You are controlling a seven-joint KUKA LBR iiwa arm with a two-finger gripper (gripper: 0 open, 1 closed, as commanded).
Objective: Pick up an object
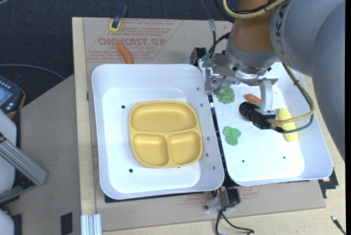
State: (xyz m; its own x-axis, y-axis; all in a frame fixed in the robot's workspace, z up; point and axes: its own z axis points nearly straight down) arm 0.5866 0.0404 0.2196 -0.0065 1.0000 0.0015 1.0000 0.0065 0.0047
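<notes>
Open floor fronts the right bin [285,171]; jaws [219,85], grip unclear, crowd its left wall.

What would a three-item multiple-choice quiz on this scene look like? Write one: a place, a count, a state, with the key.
1. Where does the yellow divided tray lie?
A. in the left bin
B. in the right bin
C. on the floor

2. How many green pieces lie in the right bin?
A. none
B. two
C. five

3. How does the tray lie?
A. face down
B. on its edge
C. flat, hollows up

Key: 1 A, the tray rests on the left bin's floor. 2 B, one green piece lies under the tool and another green piece lies nearer the front. 3 C, all three hollows face the camera.
</notes>
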